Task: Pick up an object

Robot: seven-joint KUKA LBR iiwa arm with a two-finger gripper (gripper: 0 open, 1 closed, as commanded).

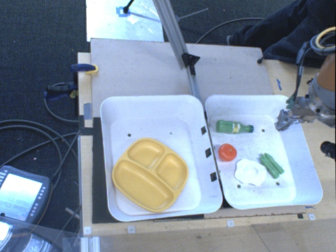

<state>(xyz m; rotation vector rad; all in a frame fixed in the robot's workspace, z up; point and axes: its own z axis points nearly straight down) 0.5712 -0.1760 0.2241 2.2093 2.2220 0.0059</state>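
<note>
- Hovering at the far right edge of the right bin (307, 190), the gripper (285, 121) sits above the bin's rim near its far right corner; whether the jaws are released or clenched cannot be told, and nothing is seen held.
- Candidate objects, all in the right bin: a green bottle (234, 126) lying on its side toward the far edge; an orange round item (227, 152) near the bin's left wall; a white flat piece (250, 172) toward the near edge; a green bean-like piece (272, 165) just beside it on the right.
- The left bin (113, 112) holds a yellow divided plate (150, 174).
- Recommendation: the bottle appears the nearest target. Align the jaws across its narrow width, descend over its middle, and close only once low enough to straddle it; a round body may roll.
- Labelling: the bottle carries a yellowish band; no writing is legible. No brand can be read anywhere on the desk (157, 67).
</note>
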